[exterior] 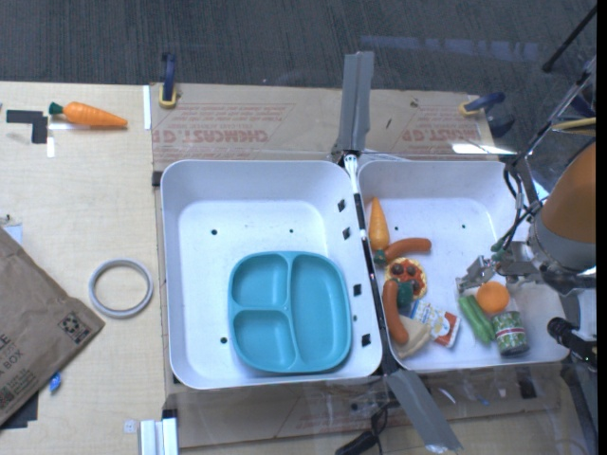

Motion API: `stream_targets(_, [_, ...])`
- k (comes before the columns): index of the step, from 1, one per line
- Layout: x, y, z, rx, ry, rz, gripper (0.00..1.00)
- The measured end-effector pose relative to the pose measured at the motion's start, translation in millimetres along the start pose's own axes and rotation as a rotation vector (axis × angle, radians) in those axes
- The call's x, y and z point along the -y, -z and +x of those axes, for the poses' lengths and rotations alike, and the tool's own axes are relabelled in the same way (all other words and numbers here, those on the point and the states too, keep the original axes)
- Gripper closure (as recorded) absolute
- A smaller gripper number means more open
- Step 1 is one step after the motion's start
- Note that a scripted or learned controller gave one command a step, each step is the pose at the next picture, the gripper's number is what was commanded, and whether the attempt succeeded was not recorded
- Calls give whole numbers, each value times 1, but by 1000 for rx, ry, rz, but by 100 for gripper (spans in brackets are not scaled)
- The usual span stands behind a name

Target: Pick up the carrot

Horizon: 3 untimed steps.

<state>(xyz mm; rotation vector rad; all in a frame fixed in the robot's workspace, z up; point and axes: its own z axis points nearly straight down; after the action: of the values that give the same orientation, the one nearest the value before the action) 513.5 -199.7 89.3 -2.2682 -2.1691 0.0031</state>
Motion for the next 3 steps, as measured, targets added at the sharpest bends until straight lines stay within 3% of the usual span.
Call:
stream_targets(1, [0,7,-1,0,-4,2,100])
stream_targets(2, [7,52,66,1,105,0,100])
stream_targets(3, [16,65,59,1,38,0,100])
